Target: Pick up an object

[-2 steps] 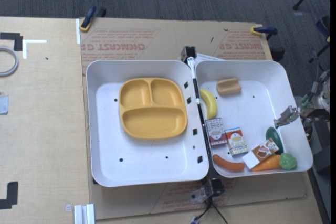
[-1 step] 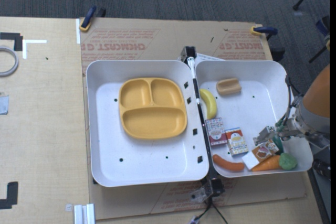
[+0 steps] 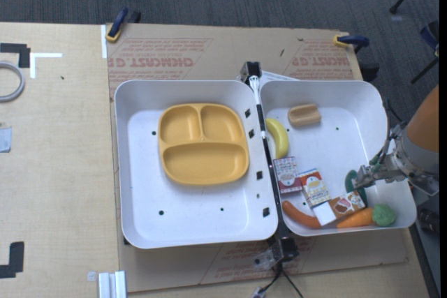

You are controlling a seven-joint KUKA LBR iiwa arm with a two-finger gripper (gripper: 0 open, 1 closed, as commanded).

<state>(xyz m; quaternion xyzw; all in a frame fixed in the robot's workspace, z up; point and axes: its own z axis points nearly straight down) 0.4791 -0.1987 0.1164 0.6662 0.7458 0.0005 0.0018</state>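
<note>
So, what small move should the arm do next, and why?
Probably a short descent and close. The hand hovers at the right bin's right side, just above the small snack packet and the carrot. Nothing is visibly between its fingers, so lowering onto one of these nearest items seems the sensible step.

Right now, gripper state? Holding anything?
Gripper: cannot be told; it sits low in the right bin, near the carrot.
</note>
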